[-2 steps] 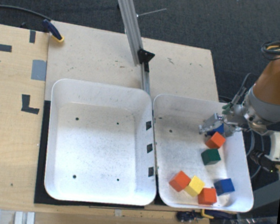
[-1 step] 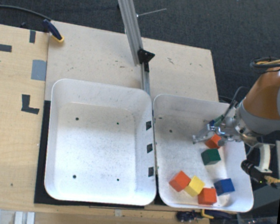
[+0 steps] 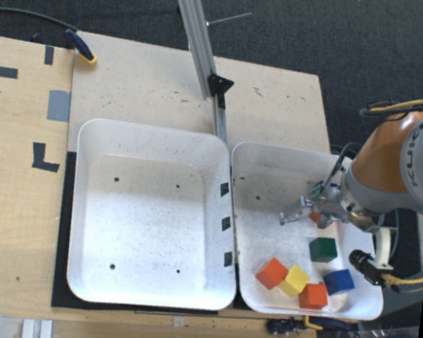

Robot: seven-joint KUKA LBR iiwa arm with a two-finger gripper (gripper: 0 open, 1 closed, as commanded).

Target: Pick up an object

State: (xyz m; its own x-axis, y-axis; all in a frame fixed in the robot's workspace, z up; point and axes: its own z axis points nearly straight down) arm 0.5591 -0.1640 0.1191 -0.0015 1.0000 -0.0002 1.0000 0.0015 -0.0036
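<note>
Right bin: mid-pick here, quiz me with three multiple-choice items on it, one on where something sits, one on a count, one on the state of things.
1. Where does the green block lie among the blocks?
A. Nearest the gripper, above the others in the view
B. In the left bin
C. Under the yellow block

2. How many blocks lie in the right bin?
A. Three
B. Five
C. Seven

3. How do the two orange blocks stand to the yellow block?
A. Both far from it
B. Stacked on it
C. One on each side, close against it

Answers:
1 A: it sits just below the gripper, apart from the cluster.
2 B: green, blue block, yellow and two orange.
3 C: one orange block flanks its left, the other orange block its lower right.
</note>
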